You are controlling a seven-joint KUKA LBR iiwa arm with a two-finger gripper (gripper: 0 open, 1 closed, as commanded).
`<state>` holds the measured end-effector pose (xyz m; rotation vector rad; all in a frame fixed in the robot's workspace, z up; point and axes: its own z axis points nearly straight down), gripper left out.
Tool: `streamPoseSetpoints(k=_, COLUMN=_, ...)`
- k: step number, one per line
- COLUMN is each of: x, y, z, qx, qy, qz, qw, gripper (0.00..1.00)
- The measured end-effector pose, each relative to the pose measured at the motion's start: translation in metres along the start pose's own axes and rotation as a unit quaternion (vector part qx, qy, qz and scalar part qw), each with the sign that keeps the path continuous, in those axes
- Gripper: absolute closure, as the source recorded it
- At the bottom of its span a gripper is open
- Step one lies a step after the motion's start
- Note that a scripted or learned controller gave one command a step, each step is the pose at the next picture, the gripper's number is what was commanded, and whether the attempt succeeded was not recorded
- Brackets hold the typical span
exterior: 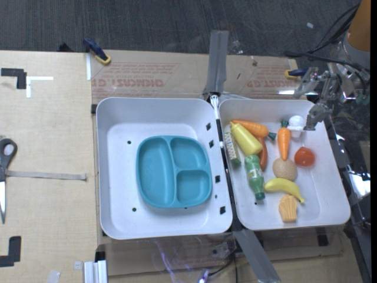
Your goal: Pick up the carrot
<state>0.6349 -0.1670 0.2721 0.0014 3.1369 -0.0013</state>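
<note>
Hand (313, 118) above right bin's (330, 211) rim — carrot (284, 142) near.

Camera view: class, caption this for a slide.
Claw poised above right white bin holding small orange carrot; divided teal plate alongside.

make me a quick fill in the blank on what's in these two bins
1. The blue divided plate lies in the ____ bin as the camera sees it.
2. The banana in the right bin is ____ in colour.
3. The green bottle is lying on its ____, not standing.
4. The small carrot has its green top pointing toward the ____ edge of the picture.

Missing words: left; yellow; side; top
</note>
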Motion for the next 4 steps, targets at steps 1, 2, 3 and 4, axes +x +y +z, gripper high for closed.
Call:
streamPoseSetpoints(k=1, x=-0.001, y=-0.004, z=0.134, qx=0.0, qy=0.001, qz=0.002, qw=1.0, gripper=0.0)
streamPoseSetpoints(k=2, x=-0.005, y=0.0, z=0.178, qx=0.0, qy=0.0, qz=0.063, qw=0.998, gripper=0.0)
streamPoseSetpoints(k=3, x=-0.007, y=0.001, z=0.167, qx=0.001, qy=-0.003, qz=0.061, qw=0.9981, gripper=1.0)
streamPoseSetpoints(k=4, x=0.023, y=0.09, z=0.079, qx=0.0, qy=0.0, qz=0.224, qw=0.9746, gripper=1.0)
